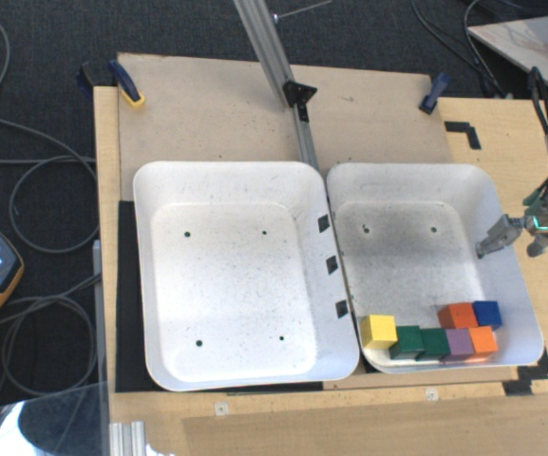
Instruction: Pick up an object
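The gripper hangs at the right bin's right rim, holding nothing visible; how far it is open cannot be told. Yellow, green, purple, orange, red and blue blocks cluster along that bin's near edge. No writing is legible.

A tan bench is carrying two white bins side by side, the left bin and the right bin, their rims touching. Blue clamps are gripping its far edge.
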